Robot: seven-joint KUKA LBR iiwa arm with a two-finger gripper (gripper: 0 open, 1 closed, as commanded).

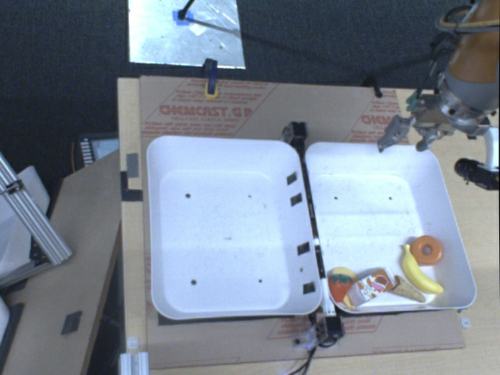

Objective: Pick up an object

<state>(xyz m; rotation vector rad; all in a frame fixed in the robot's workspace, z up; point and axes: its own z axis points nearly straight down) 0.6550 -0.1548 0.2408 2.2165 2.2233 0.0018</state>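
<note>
The worktop point(94, 209) carries a printed cardboard sheet point(234, 108), and on it sit two shallow white bins side by side, joined along a dark clipped seam. The left bin point(226, 225) holds nothing to pick. The right bin point(375, 209) has every candidate object crowded into its near corner: a yellow banana point(419, 272) lying against the right wall, an orange ring-shaped toy point(426, 249) touching the banana's upper end, a small printed packet point(369, 286) beside a tan wedge-shaped piece point(408, 290), and a red and yellow round toy point(341, 281) tight against the seam wall. The arm point(475, 61) enters from the right, and its gripper point(410, 135) hangs over the far rim of the right bin, well apart from the cluster. The fingers are spread apart with nothing between them. Judgement: no grasp is made yet, and the task is at the approach stage. Risks from here: the objects touch or nearly touch one another, so a descending finger may land on a neighbour and push the pile instead of straddling one item. The bin walls close to the banana and the round toy leave little room for a finger on that side. The curved banana may also roll or slip out as the fingers close.
</note>
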